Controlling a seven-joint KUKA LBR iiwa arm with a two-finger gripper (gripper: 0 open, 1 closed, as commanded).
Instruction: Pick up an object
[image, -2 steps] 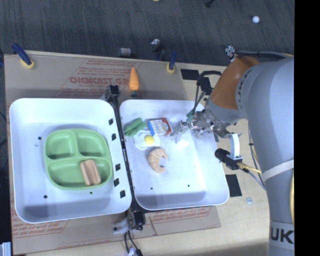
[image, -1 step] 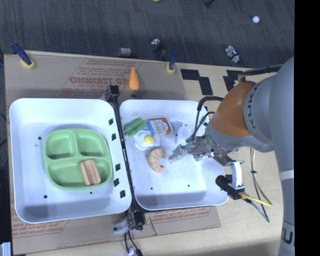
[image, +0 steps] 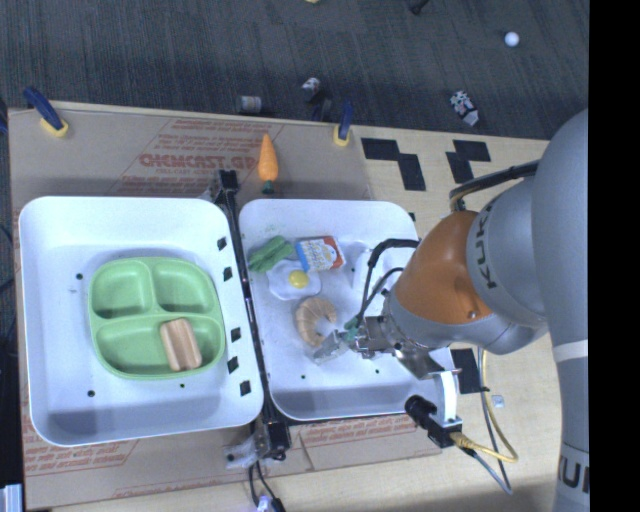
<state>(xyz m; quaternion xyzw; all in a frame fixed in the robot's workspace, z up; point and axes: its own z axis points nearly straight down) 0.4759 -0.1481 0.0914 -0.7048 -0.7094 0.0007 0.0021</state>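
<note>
My gripper (image: 333, 347) hangs low in the right bin (image: 300, 405), just below and to the right of a tan round pastry (image: 314, 317), close to its lower edge. Whether it touches the pastry is unclear. Farther back in the same bin lie a fried-egg toy (image: 292, 281), a small red and white carton (image: 319, 253) and a green leafy piece (image: 267, 252). The orange-banded wrist (image: 445, 280) covers the bin's right side.
The left bin (image: 50, 400) holds a green divided plate (image: 130, 290) with a tan sausage (image: 181, 344) in its front section. An orange carrot (image: 267, 158) lies on the cardboard behind the bins. A black divider (image: 240, 300) runs between the bins.
</note>
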